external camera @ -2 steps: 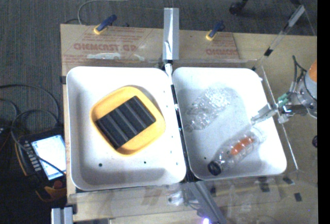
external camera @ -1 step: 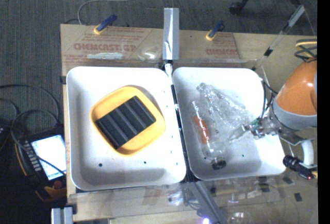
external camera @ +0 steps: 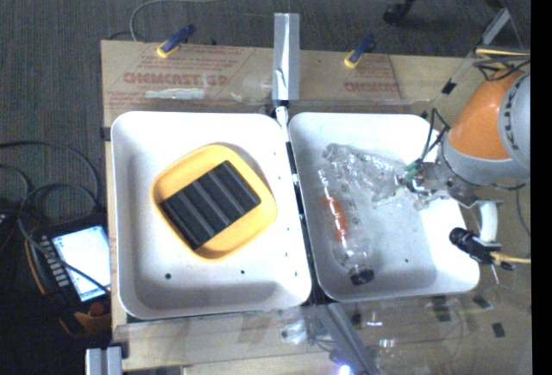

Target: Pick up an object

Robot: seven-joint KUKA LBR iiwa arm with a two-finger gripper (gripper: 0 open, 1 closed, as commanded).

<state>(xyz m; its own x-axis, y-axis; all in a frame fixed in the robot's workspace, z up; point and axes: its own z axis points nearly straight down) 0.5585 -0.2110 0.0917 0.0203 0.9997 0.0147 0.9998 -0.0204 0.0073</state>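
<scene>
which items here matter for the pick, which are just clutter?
Job:
- gripper, low in the right bin, at the clear plastic wrapper
- clear plastic bottle, lying in the right bin
- yellow and black object in the left bin

Lying about:
- two blue-handled clamps on the board behind the bins
- handheld screen on the floor at left
</scene>
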